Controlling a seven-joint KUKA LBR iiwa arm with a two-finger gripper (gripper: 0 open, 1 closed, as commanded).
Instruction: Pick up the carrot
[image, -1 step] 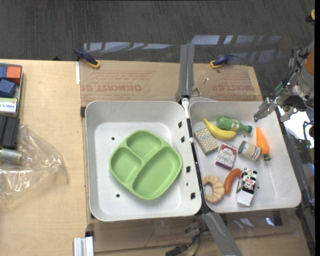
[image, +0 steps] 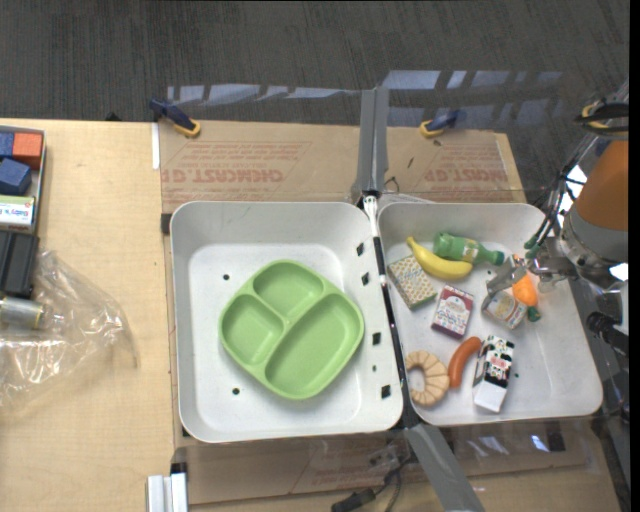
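The arm's mostly cut off past the right bin's far edge, and the claw is a blurry tangle, so I can't tell how wide it's spread. The carrot sits right at its tips near that bin's right wall, touching or gripped, can't say. A silvery thing lies just left of it.

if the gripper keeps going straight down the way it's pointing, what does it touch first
Most likely the carrot: the gripper sits right over it in the right bin. Depth is unclear from this slanted view, so it may already be touching it.
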